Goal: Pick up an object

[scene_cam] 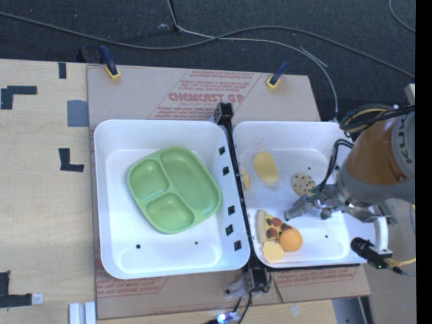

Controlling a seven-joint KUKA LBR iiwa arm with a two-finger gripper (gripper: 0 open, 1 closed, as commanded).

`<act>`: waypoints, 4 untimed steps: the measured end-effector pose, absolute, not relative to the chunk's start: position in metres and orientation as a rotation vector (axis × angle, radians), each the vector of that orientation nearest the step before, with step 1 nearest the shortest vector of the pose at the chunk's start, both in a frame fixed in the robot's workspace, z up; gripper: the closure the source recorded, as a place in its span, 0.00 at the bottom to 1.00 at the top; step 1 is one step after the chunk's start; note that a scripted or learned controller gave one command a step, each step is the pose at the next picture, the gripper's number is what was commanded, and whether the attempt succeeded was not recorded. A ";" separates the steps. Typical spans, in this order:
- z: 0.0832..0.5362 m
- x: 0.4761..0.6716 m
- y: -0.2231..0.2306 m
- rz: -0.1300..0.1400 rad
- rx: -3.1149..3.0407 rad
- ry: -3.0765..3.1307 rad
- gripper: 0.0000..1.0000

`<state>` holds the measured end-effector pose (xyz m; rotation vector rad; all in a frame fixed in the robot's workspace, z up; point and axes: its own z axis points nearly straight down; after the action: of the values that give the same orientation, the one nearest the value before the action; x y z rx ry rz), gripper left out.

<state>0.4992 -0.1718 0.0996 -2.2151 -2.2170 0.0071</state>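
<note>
The right bin point(317, 154) holds several toy foods. A pale yellow piece point(265, 167) lies near its middle and a small speckled cookie point(302, 181) to its right. At the front lie a pizza slice point(268, 225), an orange ball point(291, 239) and a round yellow piece point(273, 251). My gripper point(299, 204) hangs low over this bin, just below the cookie and above and right of the orange ball. Its fingers are open with nothing between them. The arm with its orange band point(378, 157) reaches in from the right.
The left bin point(108, 181) bears a green divided plate point(174, 189). A black divider point(233, 181) runs between the bins. Cables point(324, 79) trail across the dark floor behind, and two clamps point(110, 64) hold the cardboard base.
</note>
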 end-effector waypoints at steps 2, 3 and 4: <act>0.096 0.500 -0.173 0.000 -2.225 -2.225 1.00; 0.157 0.508 -0.173 -0.003 -2.223 -2.226 1.00; 0.210 0.509 -0.173 -0.003 -2.223 -2.227 1.00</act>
<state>0.5093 -0.1732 0.2098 -2.2225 -2.2267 -0.0032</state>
